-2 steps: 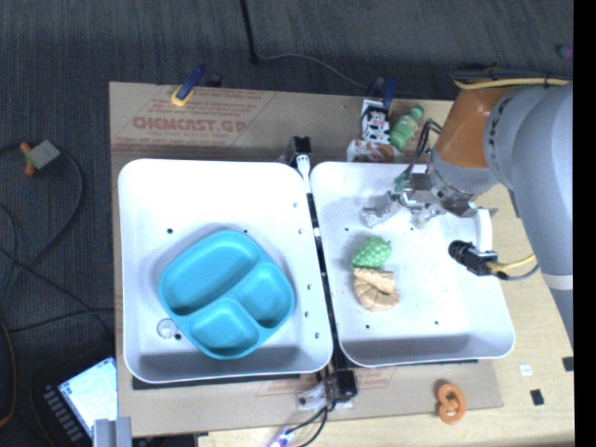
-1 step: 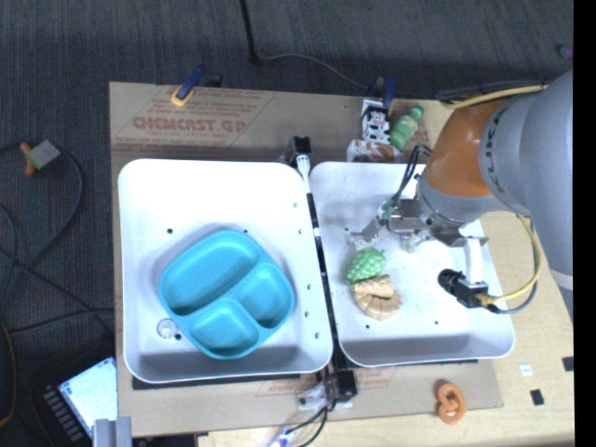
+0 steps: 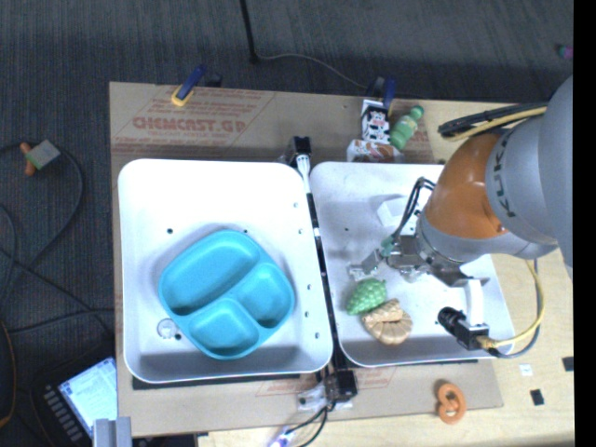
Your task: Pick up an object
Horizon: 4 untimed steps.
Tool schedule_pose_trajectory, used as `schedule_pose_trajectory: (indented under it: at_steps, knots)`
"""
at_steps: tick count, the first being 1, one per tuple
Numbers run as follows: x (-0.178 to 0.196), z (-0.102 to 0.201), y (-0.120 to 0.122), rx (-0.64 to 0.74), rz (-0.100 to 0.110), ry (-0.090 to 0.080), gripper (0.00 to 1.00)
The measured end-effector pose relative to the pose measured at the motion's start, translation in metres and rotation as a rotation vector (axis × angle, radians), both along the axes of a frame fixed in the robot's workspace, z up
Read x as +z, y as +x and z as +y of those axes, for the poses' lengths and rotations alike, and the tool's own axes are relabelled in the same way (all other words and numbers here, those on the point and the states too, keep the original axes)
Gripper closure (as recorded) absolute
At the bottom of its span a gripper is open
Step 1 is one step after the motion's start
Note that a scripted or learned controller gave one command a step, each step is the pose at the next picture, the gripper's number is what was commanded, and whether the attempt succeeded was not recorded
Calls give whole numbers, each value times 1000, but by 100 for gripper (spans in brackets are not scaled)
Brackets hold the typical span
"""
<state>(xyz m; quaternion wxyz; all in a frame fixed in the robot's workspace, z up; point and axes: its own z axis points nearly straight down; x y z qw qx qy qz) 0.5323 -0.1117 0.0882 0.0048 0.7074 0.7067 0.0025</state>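
**Pincer low in the right bin**

Hovering over the right bin (image 3: 340,203), the pincer (image 3: 372,264) sits just above the green bumpy object (image 3: 367,295); whether it is wide or narrow cannot be told. A tan object (image 3: 388,323) touches the green one's lower right side. Left of the right bin, the other bin (image 3: 140,194) holds a blue divided tray (image 3: 226,291).

Blue divided tray (image 3: 226,292) in left white bin (image 3: 140,250)
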Motion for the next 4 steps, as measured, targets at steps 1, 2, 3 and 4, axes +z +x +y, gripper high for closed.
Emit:
schedule_pose_trajectory:
  at_steps: [1, 2, 3, 4]
  knots:
    - [0, -1, -45, 0, -2, -1, 0]
    - [0, 14, -45, -1, -2, -2, 0]
    - [10, 14, -45, -2, -3, -3, 100]
    - [102, -83, -49, 0, 10, 1, 100]
